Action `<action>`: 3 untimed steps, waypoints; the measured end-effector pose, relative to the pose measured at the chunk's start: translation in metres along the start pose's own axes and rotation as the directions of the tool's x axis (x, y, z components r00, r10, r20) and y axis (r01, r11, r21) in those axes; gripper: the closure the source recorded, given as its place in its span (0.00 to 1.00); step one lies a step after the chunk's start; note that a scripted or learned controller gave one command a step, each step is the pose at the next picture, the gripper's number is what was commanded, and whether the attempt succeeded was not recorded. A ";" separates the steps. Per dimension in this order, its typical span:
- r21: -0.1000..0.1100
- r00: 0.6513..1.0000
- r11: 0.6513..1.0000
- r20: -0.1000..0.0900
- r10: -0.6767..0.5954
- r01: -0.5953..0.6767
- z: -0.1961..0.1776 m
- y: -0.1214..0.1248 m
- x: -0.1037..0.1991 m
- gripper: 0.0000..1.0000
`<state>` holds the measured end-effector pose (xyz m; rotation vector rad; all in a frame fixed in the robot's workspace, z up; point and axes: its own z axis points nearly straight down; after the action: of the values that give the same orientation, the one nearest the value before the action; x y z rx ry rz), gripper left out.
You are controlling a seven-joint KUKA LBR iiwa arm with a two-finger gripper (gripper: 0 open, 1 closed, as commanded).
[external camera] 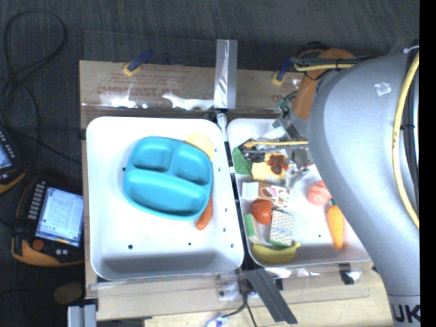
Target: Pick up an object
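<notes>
Over the right bin, the tool hung low above a heap of toy food, though whether it was spread or pinched, I couldn't tell. Left bin: a blue tray, carrot beside it.

Two bins side by side on the bench

Left bin: tray at centre. Right bin: banana at 6 o'clock, carrot at 4 o'clock.
</notes>
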<state>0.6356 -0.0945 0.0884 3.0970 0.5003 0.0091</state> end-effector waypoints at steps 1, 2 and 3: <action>0.008 0.994 0.994 0.011 0.106 -0.106 0.001 0.068 -0.003 0.00; 0.003 0.996 0.996 0.011 0.091 -0.091 -0.013 0.037 0.010 0.00; 0.000 0.997 0.997 0.015 0.076 -0.076 -0.022 0.036 0.010 1.00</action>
<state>0.6564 -0.1257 0.1102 3.1125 0.3824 -0.0148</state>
